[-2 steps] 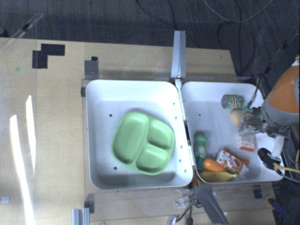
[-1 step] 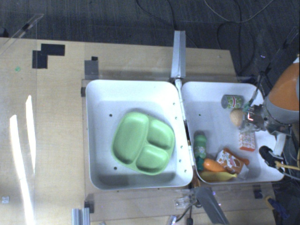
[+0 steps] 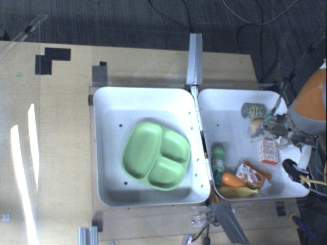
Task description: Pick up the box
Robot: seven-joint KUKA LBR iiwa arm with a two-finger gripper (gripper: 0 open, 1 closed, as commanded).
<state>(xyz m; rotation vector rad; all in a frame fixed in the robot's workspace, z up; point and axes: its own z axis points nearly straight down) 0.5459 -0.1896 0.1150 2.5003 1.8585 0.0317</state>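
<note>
Box point(image 3: 269, 152), small white-orange carton, lying flat in right bin point(image 3: 230, 111) near right wall, just beside arm's wrist. Probably light, thin card, crushable; best pinched across narrow sides. Gripper point(image 3: 265, 127) just above box; can't tell open or closed, too cluttered. Tight there: can point(image 3: 253, 110) behind, snack pack point(image 3: 251, 174) in front. More room toward bin middle.

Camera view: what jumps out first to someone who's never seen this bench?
The big pale green three-compartment plastic tray lying in the left white bin draws the eye first. Next is the arm's orange band at the right edge, over the right white bin. That bin holds a clutter of small things: a green can on its side, a small green bottle and an orange-and-white box near the front.
</note>
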